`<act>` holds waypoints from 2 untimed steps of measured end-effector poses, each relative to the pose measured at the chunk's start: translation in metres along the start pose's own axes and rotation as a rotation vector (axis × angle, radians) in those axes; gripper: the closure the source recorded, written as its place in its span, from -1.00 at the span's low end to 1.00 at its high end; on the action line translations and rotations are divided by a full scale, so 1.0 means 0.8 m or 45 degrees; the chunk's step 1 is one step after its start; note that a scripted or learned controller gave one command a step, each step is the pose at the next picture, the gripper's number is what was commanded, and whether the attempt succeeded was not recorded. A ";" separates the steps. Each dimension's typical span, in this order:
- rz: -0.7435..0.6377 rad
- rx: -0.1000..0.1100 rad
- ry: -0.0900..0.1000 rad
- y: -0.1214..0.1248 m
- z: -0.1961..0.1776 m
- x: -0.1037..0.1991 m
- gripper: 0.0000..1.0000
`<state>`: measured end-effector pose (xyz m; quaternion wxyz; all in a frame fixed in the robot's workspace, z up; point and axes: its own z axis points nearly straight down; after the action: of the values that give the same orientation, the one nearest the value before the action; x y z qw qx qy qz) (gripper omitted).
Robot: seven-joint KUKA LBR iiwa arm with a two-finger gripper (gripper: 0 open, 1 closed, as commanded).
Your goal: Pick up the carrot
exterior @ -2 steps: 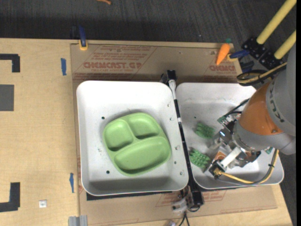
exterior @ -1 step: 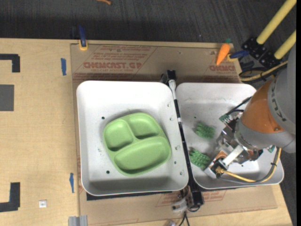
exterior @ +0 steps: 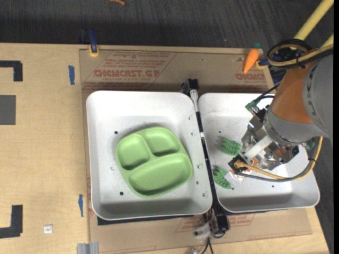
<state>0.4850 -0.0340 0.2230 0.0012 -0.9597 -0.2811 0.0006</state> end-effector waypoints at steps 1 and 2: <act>-0.337 -0.003 0.000 0.025 -0.124 -0.024 1.00; -0.420 0.001 -0.003 -0.091 -0.058 0.049 1.00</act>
<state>0.4788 0.0480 0.2694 0.0014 -0.9005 -0.4349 0.0016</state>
